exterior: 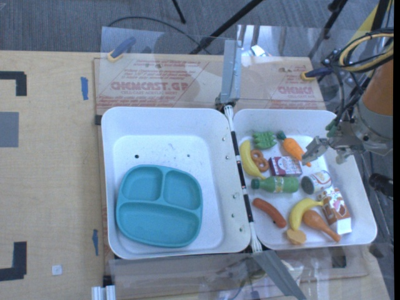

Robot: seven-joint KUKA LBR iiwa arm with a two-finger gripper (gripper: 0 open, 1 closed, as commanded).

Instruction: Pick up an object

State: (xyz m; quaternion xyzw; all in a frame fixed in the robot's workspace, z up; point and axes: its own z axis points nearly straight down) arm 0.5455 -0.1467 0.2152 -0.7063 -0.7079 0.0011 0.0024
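The arm reaches in from the right, and its jaws hang over the upper right part of the right bin, spread apart with nothing between them. One finger points down toward the carrot, just short of it.

That bin is full of toy food. A green leafy piece lies at the top, the carrot beside it. A banana curves along the left wall with a pretzel against it. A small maroon carton sits in the middle, a green bottle just below it. Lower down lie a sausage, a second banana and a drumstick.

The left bin holds a teal divided plate, lying flat. Both bins stand on the tan surface.
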